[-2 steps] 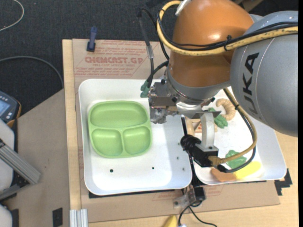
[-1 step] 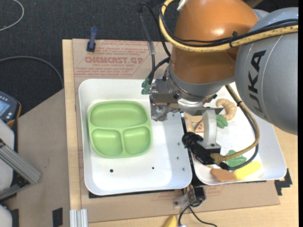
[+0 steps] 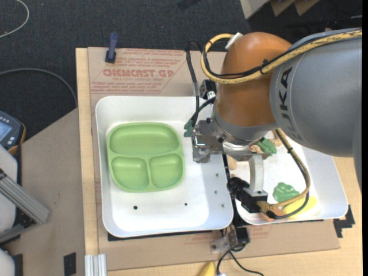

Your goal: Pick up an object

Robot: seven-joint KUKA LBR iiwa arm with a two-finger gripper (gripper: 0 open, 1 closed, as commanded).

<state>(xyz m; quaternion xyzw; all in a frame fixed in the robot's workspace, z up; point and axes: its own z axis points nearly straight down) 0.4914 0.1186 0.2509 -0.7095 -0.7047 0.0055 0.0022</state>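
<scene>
So the arm is parked right over the seam between the two bins, and the gripper is tucked under the wrist, so honestly I can't tell if it's open, closed or has anything in it. A green divided plate lies flat in the left bin. A small green piece sits in the right bin, just beside the arm.

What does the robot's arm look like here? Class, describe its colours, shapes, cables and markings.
The arm is a thick, rounded grey tube with large black letters on its side, only partly readable. Above the wrist sits a smooth, dome-shaped orange band. A yellow cable loops over the band, with thin black cables beside it.
</scene>
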